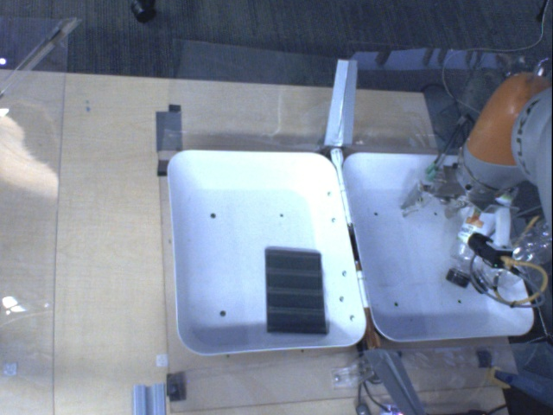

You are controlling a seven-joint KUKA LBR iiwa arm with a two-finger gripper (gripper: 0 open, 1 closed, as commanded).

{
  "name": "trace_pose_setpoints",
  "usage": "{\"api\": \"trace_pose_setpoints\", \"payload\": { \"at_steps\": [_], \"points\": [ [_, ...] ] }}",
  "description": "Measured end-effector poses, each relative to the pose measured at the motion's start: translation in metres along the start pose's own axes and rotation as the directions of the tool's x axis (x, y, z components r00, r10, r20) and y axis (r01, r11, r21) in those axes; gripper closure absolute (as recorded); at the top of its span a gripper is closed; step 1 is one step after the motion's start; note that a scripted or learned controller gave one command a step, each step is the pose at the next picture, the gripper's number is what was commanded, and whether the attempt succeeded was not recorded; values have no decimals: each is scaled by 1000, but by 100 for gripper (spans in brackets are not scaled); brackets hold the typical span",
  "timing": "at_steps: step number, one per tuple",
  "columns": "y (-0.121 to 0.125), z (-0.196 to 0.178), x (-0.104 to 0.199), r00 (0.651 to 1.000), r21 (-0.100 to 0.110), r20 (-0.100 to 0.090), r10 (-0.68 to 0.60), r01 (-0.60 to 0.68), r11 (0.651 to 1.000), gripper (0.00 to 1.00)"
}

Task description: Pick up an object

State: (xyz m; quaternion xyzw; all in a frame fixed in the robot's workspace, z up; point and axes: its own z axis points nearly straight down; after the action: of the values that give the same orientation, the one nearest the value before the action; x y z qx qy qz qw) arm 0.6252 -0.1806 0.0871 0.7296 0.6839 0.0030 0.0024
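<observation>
wooden bench (104, 258), black ridged block (295, 290) in left bin (199, 232)

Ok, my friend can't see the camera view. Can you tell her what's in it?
A dark ridged block lies in the left white bin. The robot arm hangs over the right white bin, its gripper well away from the block.

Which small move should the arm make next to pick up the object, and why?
Probably move the tool left across the divider toward the black ridged block. The block lies flat in the left bin, near its front edge, while the tool hangs over the right bin, far from it.
</observation>
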Motion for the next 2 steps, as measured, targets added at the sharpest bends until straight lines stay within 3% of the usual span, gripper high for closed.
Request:
{"api": "trace_pose_setpoints", "payload": {
  "at_steps": [1,2],
  "points": [
    [3,-13,2,1000,-9,0,-5,5,1000,100],
    [5,-13,12,1000,-7,-12,-16,16,1000,0]
  ]
}}
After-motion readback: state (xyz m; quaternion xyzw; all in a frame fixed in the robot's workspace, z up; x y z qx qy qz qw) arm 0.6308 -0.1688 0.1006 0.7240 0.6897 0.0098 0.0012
